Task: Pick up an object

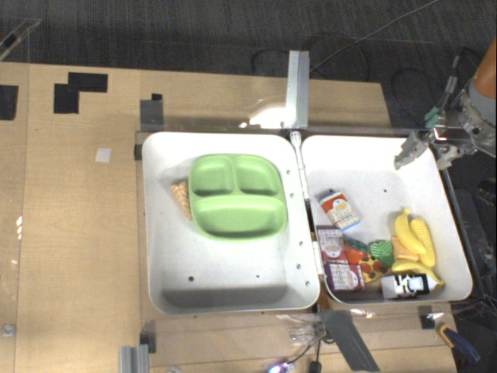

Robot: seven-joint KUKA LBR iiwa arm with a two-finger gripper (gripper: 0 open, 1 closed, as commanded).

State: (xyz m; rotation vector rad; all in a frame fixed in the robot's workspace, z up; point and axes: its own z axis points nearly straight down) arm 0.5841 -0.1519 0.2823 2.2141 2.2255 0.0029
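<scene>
Gripper (410, 151) at right bin's (365, 155) far corner; bananas (411, 239) well apart.

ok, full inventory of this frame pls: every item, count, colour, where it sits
bins: 2, white, side by side on the bench
divided tray: 1, green, middle of the left bin
textured item: 1, tan, left bin, partly under the tray's left edge
small carton: 1, red and white, middle of the right bin
flat packets: 2 or so, purplish with white, right bin near the divider
small toy foods: a cluster, orange, red and green, right bin, right of the packets
bananas: 1 bunch, yellow, right side of the right bin
dark item with white label: 1, right bin's near right corner
gripper: 1, grey, over the right bin's far right corner
</scene>
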